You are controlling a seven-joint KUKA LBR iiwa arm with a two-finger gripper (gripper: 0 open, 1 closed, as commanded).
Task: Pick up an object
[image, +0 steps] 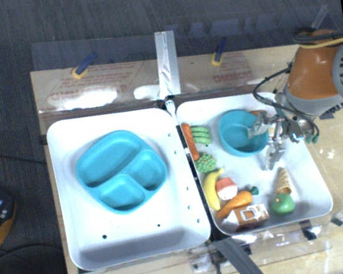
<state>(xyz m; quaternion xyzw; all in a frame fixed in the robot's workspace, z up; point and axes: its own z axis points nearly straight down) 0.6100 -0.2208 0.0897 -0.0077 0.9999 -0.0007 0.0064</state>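
Blue plastic bowl (240,132), judged light, stiff and slippery, is best pinched at its three-o'clock rim; gripper (271,157) spread cannot be told.

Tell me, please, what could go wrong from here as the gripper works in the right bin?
The gripper hangs right beside the blue bowl, so it may knock the rim. The toy foods are crowded: banana, carrot and others touch, so a grasp may slip or catch two.
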